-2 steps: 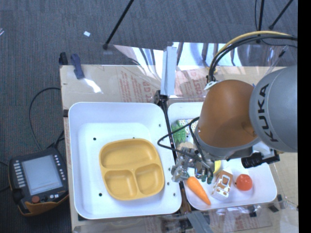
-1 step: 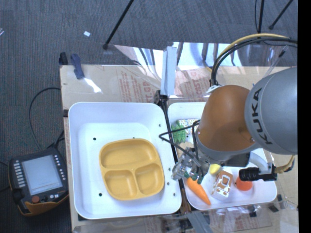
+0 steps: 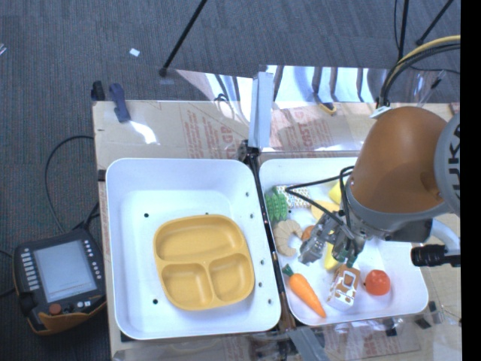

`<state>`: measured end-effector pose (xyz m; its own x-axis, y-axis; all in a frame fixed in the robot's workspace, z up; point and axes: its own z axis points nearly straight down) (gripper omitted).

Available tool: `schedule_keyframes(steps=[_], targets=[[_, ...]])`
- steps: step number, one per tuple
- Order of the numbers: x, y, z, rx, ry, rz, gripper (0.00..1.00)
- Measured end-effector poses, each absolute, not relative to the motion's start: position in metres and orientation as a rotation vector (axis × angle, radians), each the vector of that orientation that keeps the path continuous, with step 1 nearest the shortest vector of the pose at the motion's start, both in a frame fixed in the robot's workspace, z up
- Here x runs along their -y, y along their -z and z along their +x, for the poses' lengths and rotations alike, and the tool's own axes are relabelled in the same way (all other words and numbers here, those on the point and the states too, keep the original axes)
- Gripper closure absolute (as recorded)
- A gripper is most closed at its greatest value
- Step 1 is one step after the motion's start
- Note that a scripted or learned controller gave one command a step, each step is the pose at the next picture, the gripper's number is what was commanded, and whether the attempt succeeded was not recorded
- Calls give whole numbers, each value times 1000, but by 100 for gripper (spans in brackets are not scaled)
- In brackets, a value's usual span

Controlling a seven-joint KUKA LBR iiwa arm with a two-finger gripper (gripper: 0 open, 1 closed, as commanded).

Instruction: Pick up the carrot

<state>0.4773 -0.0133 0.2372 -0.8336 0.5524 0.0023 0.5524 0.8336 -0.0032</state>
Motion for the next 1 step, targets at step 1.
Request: schedule_keyframes(steps=[1], targets=[[-24, -218, 511, 2805, -10, -1399, 100]])
